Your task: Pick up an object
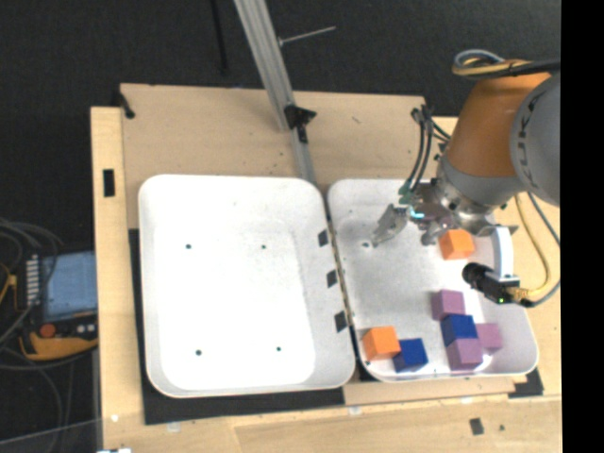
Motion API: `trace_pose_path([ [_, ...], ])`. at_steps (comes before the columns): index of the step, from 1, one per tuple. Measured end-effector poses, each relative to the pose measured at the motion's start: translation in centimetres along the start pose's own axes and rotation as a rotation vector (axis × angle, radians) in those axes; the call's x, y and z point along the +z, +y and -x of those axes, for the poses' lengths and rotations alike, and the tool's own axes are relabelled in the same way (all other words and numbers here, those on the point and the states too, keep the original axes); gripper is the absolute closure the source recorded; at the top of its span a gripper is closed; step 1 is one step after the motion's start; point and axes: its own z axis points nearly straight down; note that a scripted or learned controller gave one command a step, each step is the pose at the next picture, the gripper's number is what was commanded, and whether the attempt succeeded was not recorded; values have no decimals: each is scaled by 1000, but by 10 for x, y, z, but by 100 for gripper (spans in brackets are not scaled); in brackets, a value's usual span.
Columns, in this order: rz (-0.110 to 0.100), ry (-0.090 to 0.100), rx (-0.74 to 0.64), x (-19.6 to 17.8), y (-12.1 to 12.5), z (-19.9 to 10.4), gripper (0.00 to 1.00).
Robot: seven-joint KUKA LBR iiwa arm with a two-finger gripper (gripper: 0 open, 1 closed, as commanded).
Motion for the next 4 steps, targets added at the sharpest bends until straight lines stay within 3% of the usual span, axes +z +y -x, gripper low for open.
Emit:
trace_pose_path([
  [1, 2, 0, 3, -1, 0, 0, 0],
  [2, -5, -2, 5, 63, 0, 2, 0],
  [3, 3, -3, 5, 104, 1, 3, 0],
  [4, 7, -2, 14, 91, 2, 4, 100],
])
